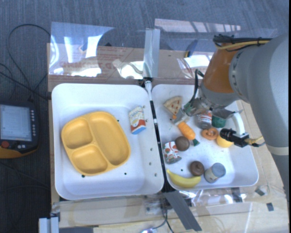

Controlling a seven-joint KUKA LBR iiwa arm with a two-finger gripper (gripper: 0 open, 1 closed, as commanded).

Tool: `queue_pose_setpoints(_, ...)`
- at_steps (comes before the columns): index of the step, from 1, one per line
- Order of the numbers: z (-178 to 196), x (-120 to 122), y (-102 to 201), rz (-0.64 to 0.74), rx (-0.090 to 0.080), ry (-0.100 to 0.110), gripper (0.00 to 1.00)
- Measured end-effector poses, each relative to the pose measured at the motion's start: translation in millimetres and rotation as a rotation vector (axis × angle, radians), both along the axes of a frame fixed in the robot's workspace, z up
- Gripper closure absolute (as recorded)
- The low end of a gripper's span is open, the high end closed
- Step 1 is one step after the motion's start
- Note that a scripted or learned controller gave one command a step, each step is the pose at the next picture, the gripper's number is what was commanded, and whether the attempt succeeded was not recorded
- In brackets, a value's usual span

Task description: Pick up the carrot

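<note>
The hand (193, 108) sits low in the right bin (250, 176), at the end of the grey arm (262, 76) with its orange band (218, 74), which comes in from the right of the camera view. Its dark tip is just above and to the left of the carrot (186, 130), close enough that a descent for a grasp looks likely. Whether it is spread or pressed together I cannot tell: the wrist and the clutter blur its outline. Nothing is visibly pinched.

The carrot lies near the middle of the right bin, a short orange taper with a small green tuft at its lower right end, tilted on a diagonal. It looks like smooth moulded plastic, so it may slide under a glancing touch. Neighbours crowd it: a brown rounded piece (182, 143) touches or nearly touches its lower side, a pizza slice (173, 106) lies up and left, and an orange round toy (209, 134) sits just to the right. A red-and-white cup (171, 152), a banana (183, 179), a grey can (215, 172) and a second brown ball (197, 167) fill the lower part.

The left bin (68, 178) carries a yellow divided tray (94, 142), glossy and rounded, and a small carton (137, 119) near the shared wall. Both bins are shallow white plastic on the tabletop (106, 57); the low walls keep loose toys within reach.
</note>
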State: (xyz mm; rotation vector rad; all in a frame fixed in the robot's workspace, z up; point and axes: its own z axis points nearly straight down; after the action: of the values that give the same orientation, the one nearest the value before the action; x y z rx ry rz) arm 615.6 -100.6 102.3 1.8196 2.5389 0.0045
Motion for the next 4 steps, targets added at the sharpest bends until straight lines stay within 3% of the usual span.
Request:
queue_pose_setpoints(1, 104.7, -14.1, 79.5, -0.028, 0.01, 0.002, 1.0)
queue_pose_setpoints(2, 97.1, -17.5, 74.1, -0.036, 0.006, 0.017, 0.0)
queue_pose_setpoints(3, 80.2, -32.1, 6.9, -0.025, 0.004, 0.02, 0.0)
queue_pose_setpoints(4, -12.0, -35.0, -13.1, -0.108, 0.007, 0.005, 0.0)
